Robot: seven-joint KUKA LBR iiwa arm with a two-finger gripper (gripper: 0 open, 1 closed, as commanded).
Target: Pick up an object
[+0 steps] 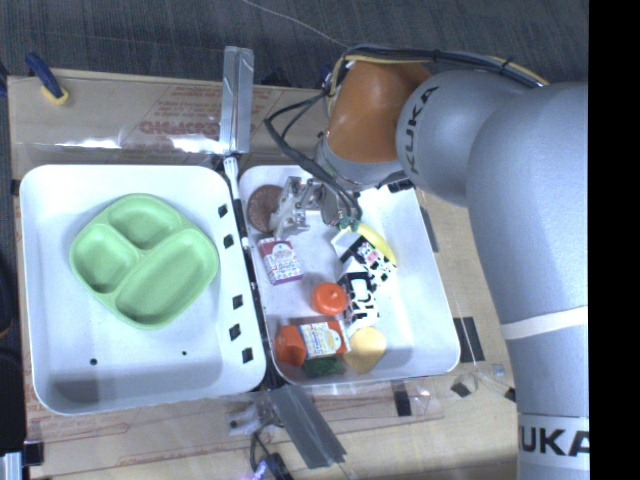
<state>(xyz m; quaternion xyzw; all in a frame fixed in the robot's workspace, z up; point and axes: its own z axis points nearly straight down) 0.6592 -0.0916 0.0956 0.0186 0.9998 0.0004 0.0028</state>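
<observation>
At the near edge of the right bin [440,348] you have a cluster of small things: an orange-and-green packet with a pale label [312,343], lying with its long axis across the bin, and touching its right end a pale yellow rounded piece [368,344]. Just beyond them sits a small orange-red round piece [330,297], and beside that, to its right, a black-and-white patterned item [362,280] whose long axis runs from near to far, tilted slightly. A yellow strip [377,243] lies along its far right side, slanting toward the bin's far corner. To the left, near the divider, you will see a small red-and-white packet [281,261], roughly upright in the view with its long axis near to far. Farther still, a brown round disc [263,207] rests in the far left corner of this bin. The gripper [303,208] hangs just right of that disc, beyond the red-and-white packet, low over the bin; you cannot tell how wide it stands, nor whether it has hold of anything. In the left bin [40,368] a green divided plate [145,259] lies well apart from all this. The tabletop [470,418] shows beneath both bins.
</observation>
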